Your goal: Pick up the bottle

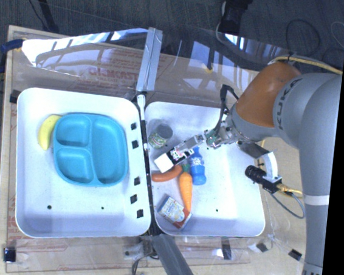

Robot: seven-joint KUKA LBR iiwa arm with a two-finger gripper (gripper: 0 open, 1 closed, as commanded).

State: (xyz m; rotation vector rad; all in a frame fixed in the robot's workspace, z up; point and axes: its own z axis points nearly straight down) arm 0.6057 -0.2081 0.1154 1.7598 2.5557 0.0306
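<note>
Taking the right bin as the reference, its nearest corner, toward the dividing wall, holds a small printed carton lying flat. Just beyond the carton, an orange carrot lies lengthwise, its thick end toward the middle of the bin, and a second orange-red carrot lies crosswise beside it, nearer the dividing wall. The bottle, blue with a white label band, lies on the bin floor just beyond the first carrot, roughly at the bin's middle. The hand is lowered into the bin immediately beside the bottle on the dividing-wall side, its black and white body slanting down from the wrist; it appears to touch or overlap the bottle's upper end, but whether its grip is released or clenched cannot be told from this angle, and the bottle is not seen between its fingers. Farther back, near the dividing wall, a small tin can stands upright with its open top showing. The grey arm with its orange band crosses the bin's far right corner. In the left bin, a blue sectioned tray rests on the floor, and a yellow banana lies against the tray's outer side. Both bins sit on the surface.
</note>
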